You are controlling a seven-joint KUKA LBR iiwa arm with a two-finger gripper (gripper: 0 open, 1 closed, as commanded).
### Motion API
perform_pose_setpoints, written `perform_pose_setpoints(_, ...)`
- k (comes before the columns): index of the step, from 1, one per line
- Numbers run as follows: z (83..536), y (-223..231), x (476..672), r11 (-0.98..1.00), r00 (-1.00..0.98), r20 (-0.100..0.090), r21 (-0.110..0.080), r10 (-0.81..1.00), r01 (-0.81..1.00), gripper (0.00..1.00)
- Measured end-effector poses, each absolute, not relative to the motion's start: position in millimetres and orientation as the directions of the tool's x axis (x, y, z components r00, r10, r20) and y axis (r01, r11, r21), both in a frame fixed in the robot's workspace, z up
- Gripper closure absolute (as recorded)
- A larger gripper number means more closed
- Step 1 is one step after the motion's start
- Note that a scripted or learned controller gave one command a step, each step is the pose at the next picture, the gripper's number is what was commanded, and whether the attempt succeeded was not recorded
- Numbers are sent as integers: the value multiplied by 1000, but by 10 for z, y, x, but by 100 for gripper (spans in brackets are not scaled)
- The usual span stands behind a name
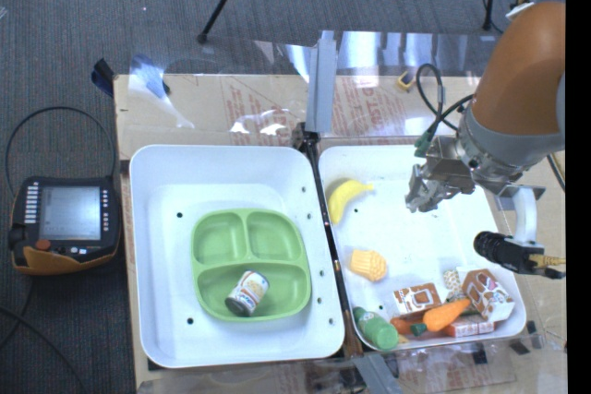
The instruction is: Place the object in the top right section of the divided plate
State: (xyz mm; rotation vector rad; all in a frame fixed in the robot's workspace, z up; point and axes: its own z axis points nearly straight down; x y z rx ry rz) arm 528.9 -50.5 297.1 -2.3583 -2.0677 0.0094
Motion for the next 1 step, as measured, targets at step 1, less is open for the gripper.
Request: perform_pose_setpoints(1,2131,-219,4746,-63,63,1,-9,998,998,100)
